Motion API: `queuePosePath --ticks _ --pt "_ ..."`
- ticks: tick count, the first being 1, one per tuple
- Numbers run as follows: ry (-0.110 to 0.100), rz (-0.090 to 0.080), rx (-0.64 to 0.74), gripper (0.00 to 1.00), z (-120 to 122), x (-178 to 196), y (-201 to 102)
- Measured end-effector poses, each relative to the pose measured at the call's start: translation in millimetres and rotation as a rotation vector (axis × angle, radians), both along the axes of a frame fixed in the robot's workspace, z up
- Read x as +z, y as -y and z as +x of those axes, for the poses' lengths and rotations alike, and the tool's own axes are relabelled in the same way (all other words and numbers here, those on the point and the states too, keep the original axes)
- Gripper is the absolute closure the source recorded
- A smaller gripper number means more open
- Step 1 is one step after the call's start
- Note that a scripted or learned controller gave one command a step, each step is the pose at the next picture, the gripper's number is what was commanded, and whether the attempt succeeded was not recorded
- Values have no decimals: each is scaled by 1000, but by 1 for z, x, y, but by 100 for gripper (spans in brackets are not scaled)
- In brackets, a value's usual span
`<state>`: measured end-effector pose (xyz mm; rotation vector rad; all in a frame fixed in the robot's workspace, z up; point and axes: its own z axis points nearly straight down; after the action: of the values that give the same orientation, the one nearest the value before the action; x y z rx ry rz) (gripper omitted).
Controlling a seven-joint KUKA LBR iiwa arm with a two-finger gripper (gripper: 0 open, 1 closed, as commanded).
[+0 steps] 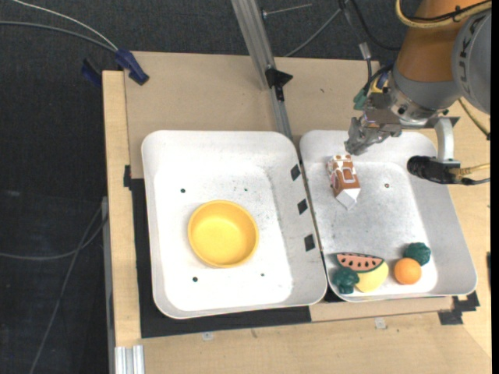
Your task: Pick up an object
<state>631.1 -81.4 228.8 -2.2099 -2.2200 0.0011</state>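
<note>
1. Nearest, along the right bin's (448, 209) front edge — a watermelon slice (359, 261) on a yellow banana-like piece (374, 276), a dark green lump (345, 280) at their left, then an orange ball (407, 271) and a green piece (418, 252).
2. In the left bin (168, 209) sits a yellow bowl (223, 233).
3. Farther back in the right bin, a small brown-and-white toy block (344, 180) lies free.
4. Just beyond it hangs the gripper (360, 142) — nothing visible in its grasp; how wide it stands cannot be told.
</note>
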Motion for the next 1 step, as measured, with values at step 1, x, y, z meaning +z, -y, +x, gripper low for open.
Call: queuePosePath --ticks 1 --pt "-6 1 1 100 -14 -7 -53"
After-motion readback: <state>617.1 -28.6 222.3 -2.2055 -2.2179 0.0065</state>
